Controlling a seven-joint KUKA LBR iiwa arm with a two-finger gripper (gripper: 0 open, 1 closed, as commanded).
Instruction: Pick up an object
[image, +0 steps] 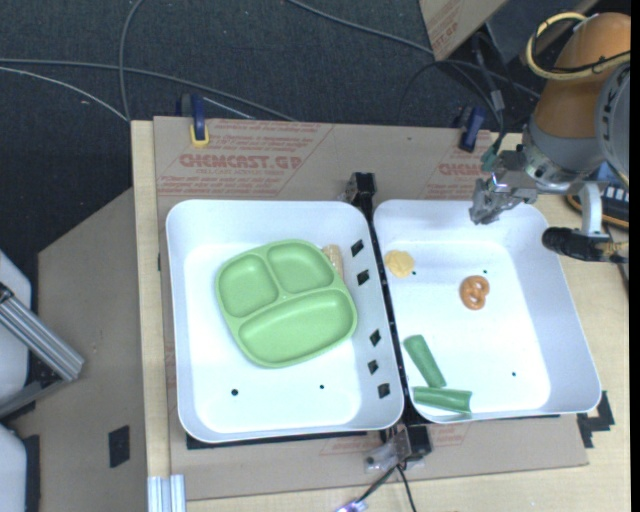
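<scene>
My gripper (487, 208) hangs over the far rim of the right shallow white bin (540, 300). In that bin a small round yellow piece (400, 264) lies far left, an orange pretzel-shaped toy (474, 292) mid-bin, and two green pod-shaped toys (432, 375) near left. The left shallow white bin (195, 330) holds a green plastic divided plate (286, 301).

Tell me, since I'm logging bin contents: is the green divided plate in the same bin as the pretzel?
No, the green divided plate lies in the left bin, the pretzel in the right bin.
</scene>
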